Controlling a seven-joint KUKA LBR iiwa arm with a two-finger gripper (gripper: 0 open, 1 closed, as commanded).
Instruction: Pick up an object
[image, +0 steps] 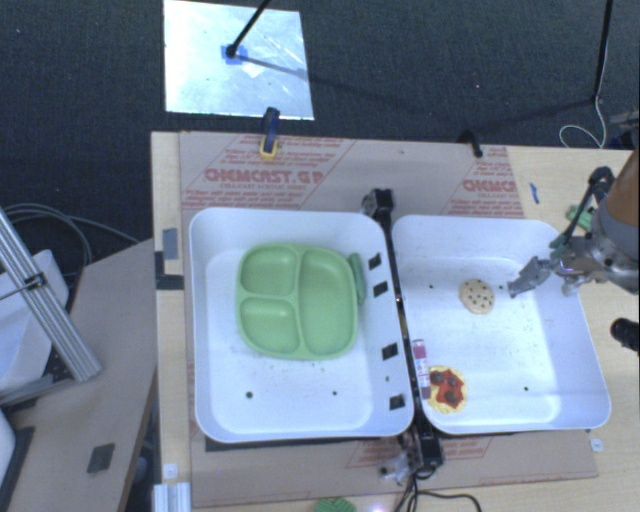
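Two white bins side by side on the bench. Left bin (215, 400) holds a green plate (298, 301) w/ three compartments, lying flat, roughly centre, slightly toward 12 o'clock. A small green tab sticks out at the plate's 3 o'clock edge.

Right bin (570, 400) holds two things. A cookie (477, 296), round, tan w/ dark chips, sits a bit toward 10 o'clock from the bin's centre. A pizza slice (446, 390), yellow w/ red topping, lies near the bin's 7 o'clock corner, close to the divider betw. the bins. The two are well apart from each other.

The arm (625, 215) comes in at 3 o'clock of the view. The gripper (535, 274) hangs over the right bin, at approx. 3 o'clock from the cookie, near it but not touching. One grey finger (522, 281) points toward 9 o'clock, tip aimed at the cookie. Nothing seen betw. the fingers. Whether they are spread or pressed together: can't tell from this angle, too small and blurred.

Cardboard sheet (330, 170) w/ red print lies under both bins. A yellow-and-blue clamp (269, 135) sits at its 12 o'clock edge. A shiny metal sheet (238, 58) lies on the dark floor beyond that.
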